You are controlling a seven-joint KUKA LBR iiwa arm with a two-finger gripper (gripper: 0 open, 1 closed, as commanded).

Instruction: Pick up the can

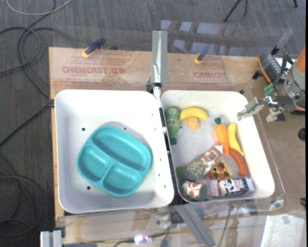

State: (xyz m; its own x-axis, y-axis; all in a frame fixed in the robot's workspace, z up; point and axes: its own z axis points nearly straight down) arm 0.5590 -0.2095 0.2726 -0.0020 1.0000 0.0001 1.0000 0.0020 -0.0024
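You have the gripper (260, 108) at the right edge of the frame, hovering over the right bin's (261, 158) upper right rim; its fingers look spread and nothing sits between them. The can (193, 189) lies on its side in the lower left corner of that bin, touching the dark carton (231, 186) beside it and tucked under the green packet (201, 166). That crowding leaves you little room to close around it. The left bin (71, 112) holds the teal tray (115, 160), well apart from the can.
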